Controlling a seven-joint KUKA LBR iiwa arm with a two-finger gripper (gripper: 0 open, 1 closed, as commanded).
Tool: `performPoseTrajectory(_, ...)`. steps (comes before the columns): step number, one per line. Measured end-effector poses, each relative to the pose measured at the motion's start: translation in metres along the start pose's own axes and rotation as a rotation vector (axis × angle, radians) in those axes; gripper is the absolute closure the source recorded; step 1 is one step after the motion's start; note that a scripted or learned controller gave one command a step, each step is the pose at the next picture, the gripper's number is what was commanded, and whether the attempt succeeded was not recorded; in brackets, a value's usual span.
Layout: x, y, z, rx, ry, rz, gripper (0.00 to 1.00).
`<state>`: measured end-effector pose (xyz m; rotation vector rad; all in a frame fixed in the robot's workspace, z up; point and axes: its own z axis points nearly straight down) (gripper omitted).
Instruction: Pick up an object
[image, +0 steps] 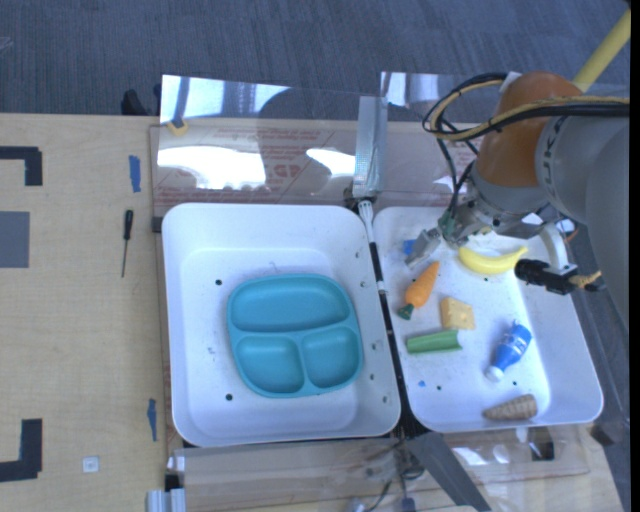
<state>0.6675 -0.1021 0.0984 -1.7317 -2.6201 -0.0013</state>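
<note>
Camera view: gripper (447, 231) low in right bin (575, 395), jaw state we cannot tell. Carrot (423, 286) just below; we should centre over it before closing.

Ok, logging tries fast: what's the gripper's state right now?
Gripper: cannot be told; it sits low in the right bin near the banana.
</note>
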Motion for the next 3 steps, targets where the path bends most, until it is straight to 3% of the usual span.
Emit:
performPoseTrajectory(1, 0.016, -0.041, 0.011, -0.004, -0.003, 0.081, 0.0)
performPoseTrajectory(2, 0.015, -0.039, -0.002, -0.012, -0.007, 0.082, 1.0)
performPoseTrajectory(3, 0.052, 0.012, -0.091, -0.009, -0.003, 0.251, 1.0)
